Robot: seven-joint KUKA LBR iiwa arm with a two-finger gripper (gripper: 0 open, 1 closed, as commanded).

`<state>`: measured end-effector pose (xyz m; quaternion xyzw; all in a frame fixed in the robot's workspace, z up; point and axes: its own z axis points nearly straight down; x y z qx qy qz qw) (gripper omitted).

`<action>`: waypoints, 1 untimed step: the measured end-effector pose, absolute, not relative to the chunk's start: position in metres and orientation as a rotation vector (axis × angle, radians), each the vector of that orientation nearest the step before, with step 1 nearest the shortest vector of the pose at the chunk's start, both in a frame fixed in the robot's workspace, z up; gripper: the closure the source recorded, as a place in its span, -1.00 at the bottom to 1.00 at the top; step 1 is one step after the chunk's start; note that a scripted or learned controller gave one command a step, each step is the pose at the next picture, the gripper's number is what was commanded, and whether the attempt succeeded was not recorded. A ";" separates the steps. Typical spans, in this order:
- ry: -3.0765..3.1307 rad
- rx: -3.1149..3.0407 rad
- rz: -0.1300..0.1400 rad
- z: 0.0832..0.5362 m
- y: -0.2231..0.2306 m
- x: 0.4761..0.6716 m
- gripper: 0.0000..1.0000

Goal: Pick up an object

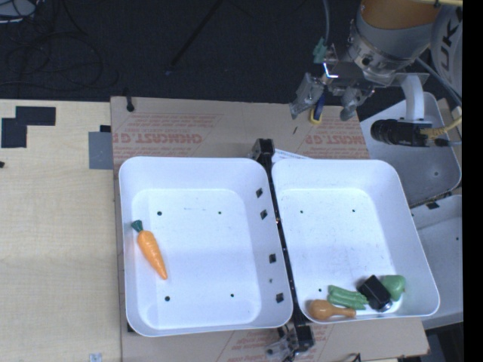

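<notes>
Gripper (330, 105) is hovering at upper right of frame, above the cardboard behind the right bin (411, 225), fingers (304, 100) spread, pinching nothing. Toy carrot (151, 251) is lying at left side of the left bin (128, 202). In the right bin's lower right corner a yellow-orange gourd-shaped toy (330, 310), green bean pod (347, 297), black block (375, 292) and green piece (394, 283) are sitting clustered together.

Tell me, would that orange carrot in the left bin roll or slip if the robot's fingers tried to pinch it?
Probably somewhat. The carrot looks like smooth, stiff toy plastic, so it likely keeps its shape and weighs little. Its round, tapering body could squirt out of a pinch near the tip, or roll on the flat bin floor if nudged sideways. The gripper is well above, behind the bins.
</notes>
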<state>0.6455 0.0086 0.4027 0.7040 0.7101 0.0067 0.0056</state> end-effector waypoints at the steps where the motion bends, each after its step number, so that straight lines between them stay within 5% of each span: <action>1: 2.230 2.215 -0.007 0.401 0.005 0.644 1.00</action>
